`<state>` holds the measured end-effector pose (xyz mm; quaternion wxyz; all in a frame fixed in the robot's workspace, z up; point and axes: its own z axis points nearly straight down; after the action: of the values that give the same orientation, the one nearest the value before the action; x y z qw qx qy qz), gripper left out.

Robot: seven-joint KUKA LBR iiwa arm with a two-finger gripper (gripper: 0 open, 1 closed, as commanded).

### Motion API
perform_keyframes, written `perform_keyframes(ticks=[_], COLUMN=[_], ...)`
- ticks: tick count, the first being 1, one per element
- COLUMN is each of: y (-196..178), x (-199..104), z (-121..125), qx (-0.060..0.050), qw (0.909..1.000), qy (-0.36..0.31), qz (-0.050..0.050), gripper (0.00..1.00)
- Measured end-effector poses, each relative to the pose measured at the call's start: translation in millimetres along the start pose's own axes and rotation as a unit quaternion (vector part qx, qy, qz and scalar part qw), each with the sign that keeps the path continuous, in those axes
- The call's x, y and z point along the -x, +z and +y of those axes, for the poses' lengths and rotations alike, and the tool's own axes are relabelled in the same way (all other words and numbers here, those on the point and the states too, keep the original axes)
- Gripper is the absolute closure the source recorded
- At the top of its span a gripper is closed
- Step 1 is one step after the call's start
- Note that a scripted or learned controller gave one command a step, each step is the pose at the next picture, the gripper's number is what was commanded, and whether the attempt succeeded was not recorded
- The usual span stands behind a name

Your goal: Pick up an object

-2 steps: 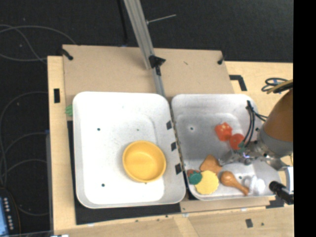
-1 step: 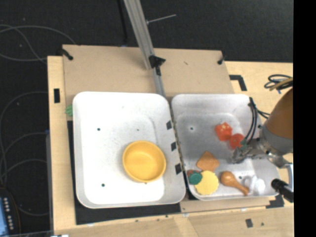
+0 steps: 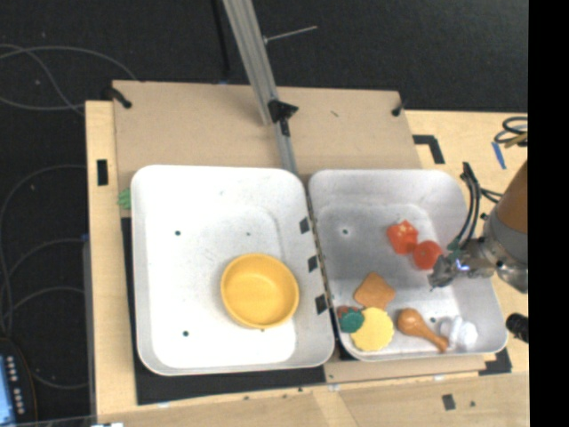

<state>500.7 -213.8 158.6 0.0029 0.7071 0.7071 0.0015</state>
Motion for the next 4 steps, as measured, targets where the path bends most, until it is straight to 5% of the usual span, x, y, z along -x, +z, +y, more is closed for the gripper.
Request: perform_keyframes(ticks=[2,4], y=[-82.2,-85.8], x=[-3.8,-82.9], z=[0.9,47.8], qx=[-0.002,-0.002], qw=[1.0,1.0], qy=[-0.002,-0.004], qz=[0.0,0.001], gripper=[1.0,1.0])
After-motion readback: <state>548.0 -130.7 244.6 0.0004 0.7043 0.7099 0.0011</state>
